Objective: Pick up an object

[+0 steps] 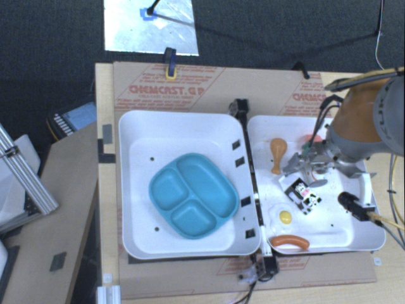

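Over on the right side, the right bin is where all the loose stuff is, and the arm comes in from the right with the gripper low over the middle of that bin. Honestly can't tell whether the gripper is open or closed from this angle, and I can't see anything held in it. Just below it, close enough that I can't say if they touch, lies a small black-and-white object with a bit of pink on it. Left of the gripper is a brown wooden piece with a rounded head, lying apart from it. Near the front of the bin there's a toy fried egg, and right at the front wall an orange sausage-shaped thing. Something red peeks out behind the gripper, mostly hidden. The left bin holds a blue divided plate lying flat.
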Robot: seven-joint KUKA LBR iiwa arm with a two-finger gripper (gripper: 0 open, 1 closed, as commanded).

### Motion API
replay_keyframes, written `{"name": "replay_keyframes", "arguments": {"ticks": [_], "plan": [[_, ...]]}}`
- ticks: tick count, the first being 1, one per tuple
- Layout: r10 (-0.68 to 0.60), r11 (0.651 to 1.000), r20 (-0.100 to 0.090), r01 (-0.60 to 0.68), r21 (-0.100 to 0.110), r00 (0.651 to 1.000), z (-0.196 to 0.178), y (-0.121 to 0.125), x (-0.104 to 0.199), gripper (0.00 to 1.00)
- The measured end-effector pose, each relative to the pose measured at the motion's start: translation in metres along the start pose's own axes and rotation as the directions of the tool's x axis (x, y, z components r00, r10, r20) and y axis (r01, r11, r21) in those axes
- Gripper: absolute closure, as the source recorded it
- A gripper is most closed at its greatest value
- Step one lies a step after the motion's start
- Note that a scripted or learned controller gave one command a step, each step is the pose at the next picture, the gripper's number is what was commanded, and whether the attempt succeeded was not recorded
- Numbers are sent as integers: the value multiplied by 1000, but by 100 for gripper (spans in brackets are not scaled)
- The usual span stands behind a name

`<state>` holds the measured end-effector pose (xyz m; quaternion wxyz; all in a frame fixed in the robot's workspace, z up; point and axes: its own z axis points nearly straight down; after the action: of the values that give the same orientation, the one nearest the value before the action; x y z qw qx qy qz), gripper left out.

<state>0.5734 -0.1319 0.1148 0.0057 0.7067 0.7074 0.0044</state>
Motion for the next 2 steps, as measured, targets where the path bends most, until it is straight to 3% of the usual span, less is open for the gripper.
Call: {"name": "replay_keyframes", "arguments": {"ticks": [1, 2], "plan": [[-1, 1000, 0, 1, 2, 1000, -8, 0, 0, 100], [-2, 1000, 0, 2, 7, 1000, -69, 4, -8, 100]]}}
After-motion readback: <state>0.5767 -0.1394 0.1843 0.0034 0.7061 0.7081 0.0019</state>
